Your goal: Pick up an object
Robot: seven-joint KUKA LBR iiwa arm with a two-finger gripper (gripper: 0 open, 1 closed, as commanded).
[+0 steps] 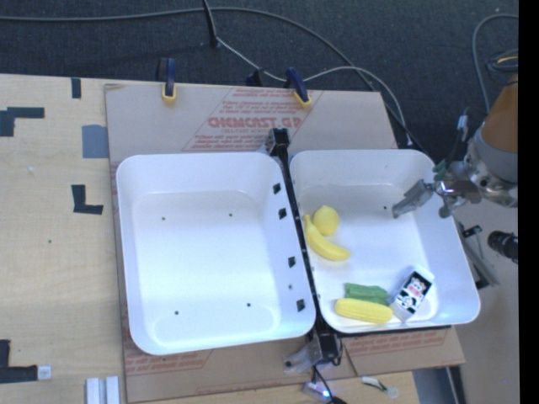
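The camera view looks down on the table (50,225), a pale wood surface with a cardboard sheet (253,120) clamped under two shallow white bins. The left bin (202,251) sits bare-floored beside the right bin (370,183), which carries all the objects. The arm (505,133) comes in at the right edge, and its hand (425,199) hangs over the right bin's far right wall, well apart from every object; its two fingers stand apart with nothing between them. Largest of the objects is a yellow banana (324,244), lying near the divider with a round yellow lemon (327,220) touching its upper end. Near the front wall lies a yellow corn cob (364,311), with a green vegetable (368,292) just behind and touching it, and a small black-and-white box (413,293) just beside them to the right. All look like light, stiff plastic toys, likely smooth and a little slippery. The banana seems the easiest target: the fingers would close across its narrow middle, clear of the lemon. The corn is crowded by its neighbours, and the lemon could roll away.
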